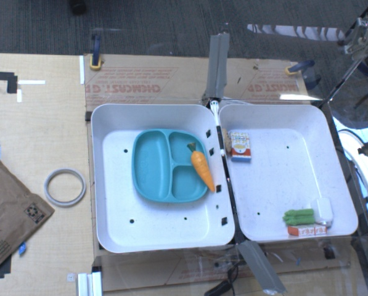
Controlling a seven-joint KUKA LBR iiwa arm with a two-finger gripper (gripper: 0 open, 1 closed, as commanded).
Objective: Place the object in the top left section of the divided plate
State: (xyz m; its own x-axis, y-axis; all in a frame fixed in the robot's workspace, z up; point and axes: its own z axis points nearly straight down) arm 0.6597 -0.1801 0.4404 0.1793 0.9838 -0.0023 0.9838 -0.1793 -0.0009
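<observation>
Toy carrot (201,168) is lying on the teal divided plate (151,168)'s right rim, pick still pending; claw state: can't tell, so no claw-relative placement.

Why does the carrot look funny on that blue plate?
The carrot is not sitting neatly in one section. It lies at a slant along the right side of the blue divided plate, across the small sections, with its tip poking over the rim. The little box and green item in the right bin look fine.
</observation>
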